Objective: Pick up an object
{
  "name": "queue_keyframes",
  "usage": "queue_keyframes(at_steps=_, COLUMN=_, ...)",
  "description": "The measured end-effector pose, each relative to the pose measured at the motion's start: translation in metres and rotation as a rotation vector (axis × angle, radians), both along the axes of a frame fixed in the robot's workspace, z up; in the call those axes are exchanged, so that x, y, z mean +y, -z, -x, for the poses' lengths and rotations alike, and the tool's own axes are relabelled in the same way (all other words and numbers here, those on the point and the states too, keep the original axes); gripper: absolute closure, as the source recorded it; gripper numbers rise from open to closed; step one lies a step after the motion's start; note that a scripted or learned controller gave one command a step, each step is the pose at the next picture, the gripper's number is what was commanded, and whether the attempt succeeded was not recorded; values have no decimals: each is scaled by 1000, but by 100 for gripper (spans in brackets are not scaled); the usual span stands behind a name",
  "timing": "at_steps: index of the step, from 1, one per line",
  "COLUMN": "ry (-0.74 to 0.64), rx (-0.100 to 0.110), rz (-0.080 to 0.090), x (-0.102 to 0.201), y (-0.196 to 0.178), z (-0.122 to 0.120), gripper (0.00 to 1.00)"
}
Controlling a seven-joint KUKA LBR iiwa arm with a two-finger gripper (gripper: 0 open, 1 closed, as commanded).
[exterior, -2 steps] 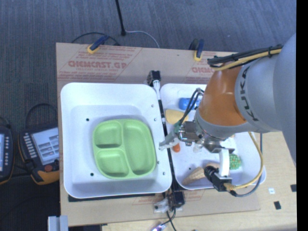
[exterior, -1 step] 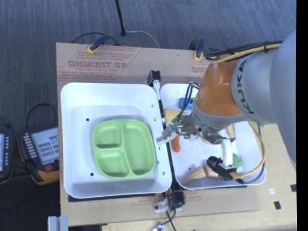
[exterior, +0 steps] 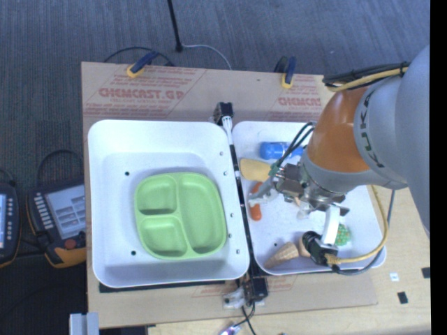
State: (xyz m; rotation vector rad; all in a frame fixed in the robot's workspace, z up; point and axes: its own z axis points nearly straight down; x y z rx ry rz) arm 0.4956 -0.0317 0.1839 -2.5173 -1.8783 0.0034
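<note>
Worktop (exterior: 140,89): brown board printed "CHEMCAST GP", partly legible. Left bin (exterior: 112,152): one green three-section plate (exterior: 181,215), centred. Right bin (exterior: 363,208): blue object (exterior: 272,149) near far edge, tan piece (exterior: 255,168) by the dividing wall, small orange item (exterior: 255,213) just below, cone (exterior: 285,254) at near edge, green bit (exterior: 343,236) beside it. Gripper (exterior: 293,187) low over this bin; cannot tell its opening.

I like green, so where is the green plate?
The green plate lies in the middle of the left bin in the camera view, across the divide from the arm over the right bin.
</note>
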Motion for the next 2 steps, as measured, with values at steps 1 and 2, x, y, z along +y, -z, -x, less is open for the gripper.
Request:
queue_keyframes(at_steps=1, ry=-531, rx=0, rz=-2, x=23, y=0, z=-12, gripper=0)
queue_keyframes(at_steps=2, ry=-749, rx=0, rz=-2, x=33, y=0, z=4, gripper=0)
